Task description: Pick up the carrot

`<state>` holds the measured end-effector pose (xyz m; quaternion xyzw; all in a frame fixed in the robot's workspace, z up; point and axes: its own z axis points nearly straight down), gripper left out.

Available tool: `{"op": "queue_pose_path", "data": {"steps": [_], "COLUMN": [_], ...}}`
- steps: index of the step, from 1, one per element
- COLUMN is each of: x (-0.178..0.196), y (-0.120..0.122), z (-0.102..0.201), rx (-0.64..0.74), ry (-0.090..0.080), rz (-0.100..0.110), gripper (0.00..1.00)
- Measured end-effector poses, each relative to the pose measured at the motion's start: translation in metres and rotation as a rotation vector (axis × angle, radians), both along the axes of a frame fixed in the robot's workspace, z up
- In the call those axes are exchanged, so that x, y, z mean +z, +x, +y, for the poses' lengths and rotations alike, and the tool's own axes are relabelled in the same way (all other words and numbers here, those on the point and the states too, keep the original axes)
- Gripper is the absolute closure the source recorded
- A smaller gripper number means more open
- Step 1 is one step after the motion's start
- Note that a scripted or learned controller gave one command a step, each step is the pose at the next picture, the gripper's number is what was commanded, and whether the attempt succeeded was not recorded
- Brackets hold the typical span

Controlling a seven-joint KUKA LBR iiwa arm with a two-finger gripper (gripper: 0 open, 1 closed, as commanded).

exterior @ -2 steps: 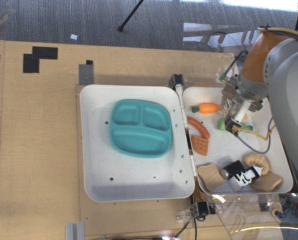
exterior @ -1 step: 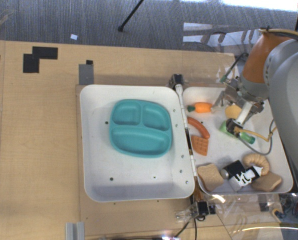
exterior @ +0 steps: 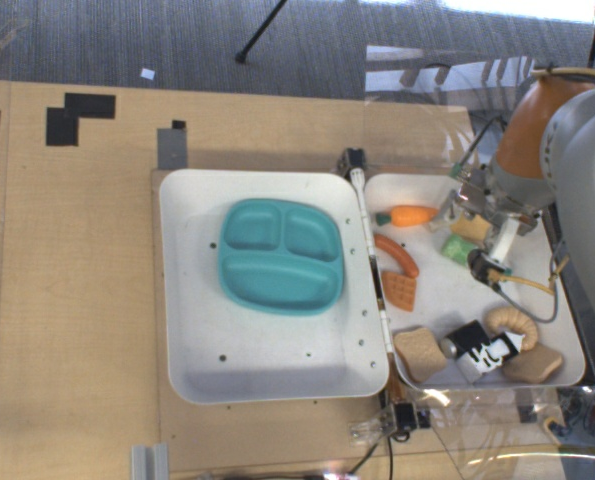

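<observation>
Honestly, whether my claw (exterior: 482,230) is apart I cannot tell, and the carrot (exterior: 413,216) could roll against the sausage (exterior: 397,255).

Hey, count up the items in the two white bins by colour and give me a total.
Teal: 1, divided plate
Orange: 3, carrot, sausage, waffle
Green: 1, green piece
Tan: 4, including croissant
Black-and-white: 1, block
Total: 10

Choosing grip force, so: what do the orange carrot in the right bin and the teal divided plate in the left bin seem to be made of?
The orange carrot looks like smooth moulded plastic toy food: uniform colour, green stub, though rubber or foam is possible. The teal divided plate looks like hard matte plastic, with even colour and soft-edged moulded compartments.
</observation>
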<state>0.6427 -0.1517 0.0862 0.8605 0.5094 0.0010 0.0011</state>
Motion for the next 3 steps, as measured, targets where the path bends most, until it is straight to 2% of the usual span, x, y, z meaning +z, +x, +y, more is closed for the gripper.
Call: {"op": "queue_pose_path", "data": {"steps": [1, 2, 3], "x": [0.013, 0.013, 0.001], "y": [0.003, 0.003, -0.011], "z": [0.002, 0.002, -0.042], "rx": [0.006, 0.007, -0.083], "ry": [0.000, 0.000, 0.008], "rz": [-0.006, -0.006, -0.003], "gripper": [1.00, 0.00, 0.00]}}
